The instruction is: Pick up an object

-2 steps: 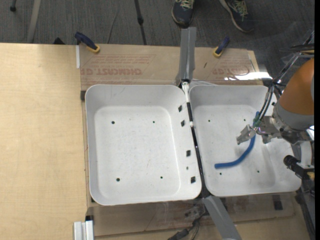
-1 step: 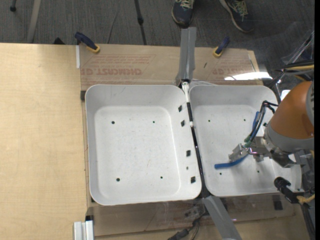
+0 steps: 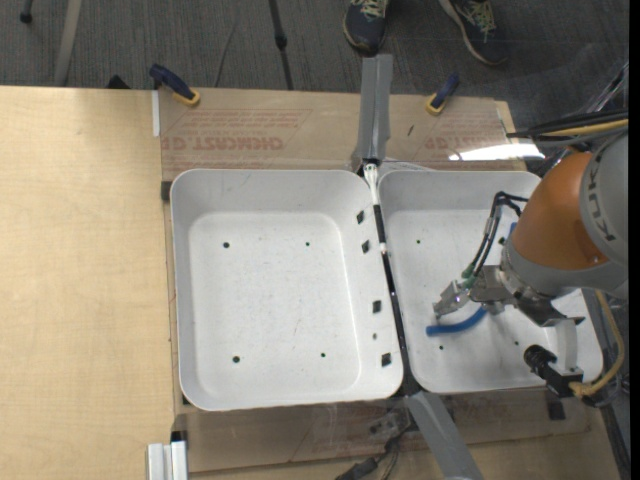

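From above, the arm reaches into the right bin, its claw low over the bin floor. A small blue object lies just under and beside the claw, touching or nearly so; I cannot tell whether the claw is open, closed, or gripping it. The left bin sits alongside on the desk.

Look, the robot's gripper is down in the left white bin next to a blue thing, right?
Not quite. The camera view shows the gripper down in the right white bin, not the left white bin. The blue thing does lie right beside it there.
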Action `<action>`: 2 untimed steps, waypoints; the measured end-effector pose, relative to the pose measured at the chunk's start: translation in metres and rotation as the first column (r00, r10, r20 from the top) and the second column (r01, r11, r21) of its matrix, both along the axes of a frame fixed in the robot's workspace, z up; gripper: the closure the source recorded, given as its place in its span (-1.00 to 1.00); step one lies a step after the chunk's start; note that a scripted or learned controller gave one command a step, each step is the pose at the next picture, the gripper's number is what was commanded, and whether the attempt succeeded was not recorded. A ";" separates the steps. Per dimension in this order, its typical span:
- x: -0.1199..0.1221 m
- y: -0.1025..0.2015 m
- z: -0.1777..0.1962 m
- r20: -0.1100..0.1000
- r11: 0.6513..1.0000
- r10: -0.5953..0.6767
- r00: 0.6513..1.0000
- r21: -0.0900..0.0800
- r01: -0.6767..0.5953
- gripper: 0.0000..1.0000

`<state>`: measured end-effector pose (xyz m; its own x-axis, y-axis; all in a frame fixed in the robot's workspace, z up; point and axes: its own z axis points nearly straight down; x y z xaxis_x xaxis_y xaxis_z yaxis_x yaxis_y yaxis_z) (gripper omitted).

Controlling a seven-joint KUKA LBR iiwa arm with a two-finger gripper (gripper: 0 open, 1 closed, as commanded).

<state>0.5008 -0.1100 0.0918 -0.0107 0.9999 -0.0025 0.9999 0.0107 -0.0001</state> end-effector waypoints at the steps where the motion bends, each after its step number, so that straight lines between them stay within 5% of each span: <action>1: -0.017 0.007 0.001 0.003 0.983 0.182 0.983 -0.001 -0.182 -1.00; 2: 0.014 -0.062 0.056 0.000 0.991 0.133 0.991 0.001 -0.133 -1.00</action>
<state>0.5150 -0.1720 0.1480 -0.1436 0.9896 -0.0018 0.9896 0.1436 0.0002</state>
